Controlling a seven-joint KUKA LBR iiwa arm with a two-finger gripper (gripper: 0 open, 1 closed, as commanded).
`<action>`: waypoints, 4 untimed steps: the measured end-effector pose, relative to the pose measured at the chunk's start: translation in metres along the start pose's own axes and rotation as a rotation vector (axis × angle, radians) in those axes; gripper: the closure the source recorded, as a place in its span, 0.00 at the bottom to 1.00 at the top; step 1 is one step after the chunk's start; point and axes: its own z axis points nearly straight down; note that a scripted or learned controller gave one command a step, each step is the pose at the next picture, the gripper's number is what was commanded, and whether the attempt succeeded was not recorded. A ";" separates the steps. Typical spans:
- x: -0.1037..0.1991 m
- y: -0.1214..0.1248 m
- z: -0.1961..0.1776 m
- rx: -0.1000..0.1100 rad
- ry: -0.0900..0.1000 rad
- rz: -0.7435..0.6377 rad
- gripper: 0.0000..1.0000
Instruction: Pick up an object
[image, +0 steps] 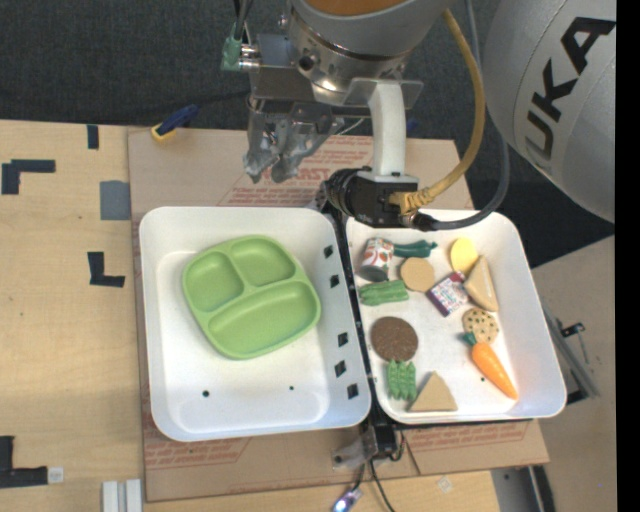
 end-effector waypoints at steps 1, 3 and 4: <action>0.001 0.001 -0.007 0.005 -0.004 -0.001 1.00; -0.001 0.002 0.213 0.013 -0.004 0.004 1.00; 0.000 0.015 0.119 -0.012 0.008 0.001 1.00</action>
